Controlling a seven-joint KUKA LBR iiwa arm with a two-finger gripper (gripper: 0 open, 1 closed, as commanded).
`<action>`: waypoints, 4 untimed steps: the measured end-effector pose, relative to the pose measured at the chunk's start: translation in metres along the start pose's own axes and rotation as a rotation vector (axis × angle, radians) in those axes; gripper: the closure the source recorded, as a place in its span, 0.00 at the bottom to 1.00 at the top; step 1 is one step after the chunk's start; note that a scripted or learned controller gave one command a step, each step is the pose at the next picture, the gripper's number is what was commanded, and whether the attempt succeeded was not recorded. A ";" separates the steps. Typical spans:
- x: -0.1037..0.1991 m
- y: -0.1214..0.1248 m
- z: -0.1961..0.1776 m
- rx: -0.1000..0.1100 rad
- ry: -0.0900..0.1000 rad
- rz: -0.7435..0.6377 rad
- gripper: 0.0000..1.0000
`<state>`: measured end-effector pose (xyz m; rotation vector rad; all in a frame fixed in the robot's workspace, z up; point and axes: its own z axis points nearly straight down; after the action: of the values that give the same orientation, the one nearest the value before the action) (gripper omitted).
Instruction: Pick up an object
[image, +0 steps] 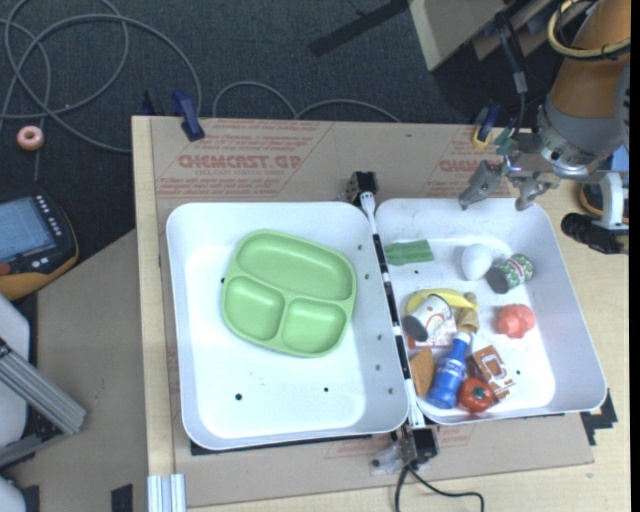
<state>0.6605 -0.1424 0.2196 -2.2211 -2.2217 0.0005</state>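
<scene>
Status: pick not yet made. My gripper (506, 190) hangs over the far rim of the right bin (570, 300), near its upper edge, with the two fingers spread wide apart and nothing between them. The orange band of my arm sits above it at the top right corner of the view.

All the candidate things lie in the right bin, none touched by me:
- green flat block (408, 252) near the divider, closest to the far edge on the left side
- white ball (476, 260) and, just beside it, a dark patterned ball (512, 270); these two are the nearest to my fingers
- red lump (515, 320) lower down, standing clear of the rest
- crowded heap toward the near edge: banana (440, 299), a small can (433, 322), blue bottle (451, 372), tomato (475, 396), a brown packet (491, 364), all touching or overlapping

The left bin (200, 340) holds a green divided plate (288, 292), well apart from my reach at this moment.

Judgement: the whole task is left. I have to choose a target, come down into the bin, close on it and lift. The white ball or the red lump look the easiest since each has free space around it; the heap risks a pinch on two things at once.
</scene>
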 end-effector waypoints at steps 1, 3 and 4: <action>0.044 -0.057 0.072 0.002 0.001 -0.001 0.00; -0.057 -0.039 0.135 -0.001 -0.001 0.000 0.00; -0.072 0.005 0.136 0.014 0.014 -0.002 0.00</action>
<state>0.6656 -0.2143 0.0838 -2.2043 -2.2099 0.0005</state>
